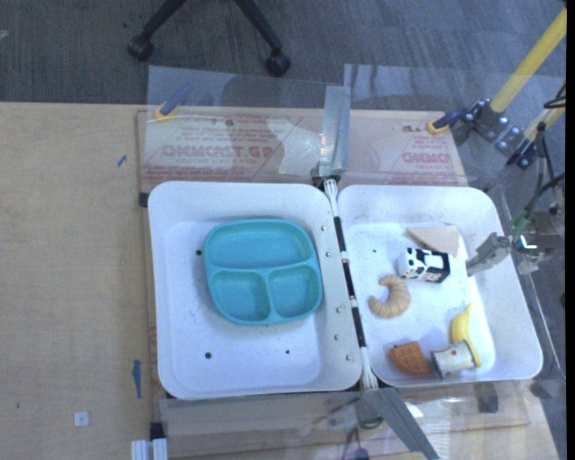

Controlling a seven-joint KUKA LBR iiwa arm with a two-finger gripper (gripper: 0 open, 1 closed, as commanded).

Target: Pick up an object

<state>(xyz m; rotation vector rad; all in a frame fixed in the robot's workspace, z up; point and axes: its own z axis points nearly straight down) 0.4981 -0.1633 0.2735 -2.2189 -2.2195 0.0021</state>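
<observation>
Camera view, teal plate [262, 270] in left bin [171, 296], croissant [391, 297] in right bin [512, 305]

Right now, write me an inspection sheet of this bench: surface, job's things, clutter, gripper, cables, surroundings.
Surface: wooden bench bearing left bin and right bin, side by side.
Job's things: in the right bin, croissant, black-and-white cow toy, tan wedge, banana, orange waffle piece, small white cup.
Clutter: teal divided plate in the left bin.
Gripper: gripper at the right bin's right rim; nothing seen between it.
Cables: dark cables at right.
Surroundings: chair base on carpet; yellow pole.
</observation>
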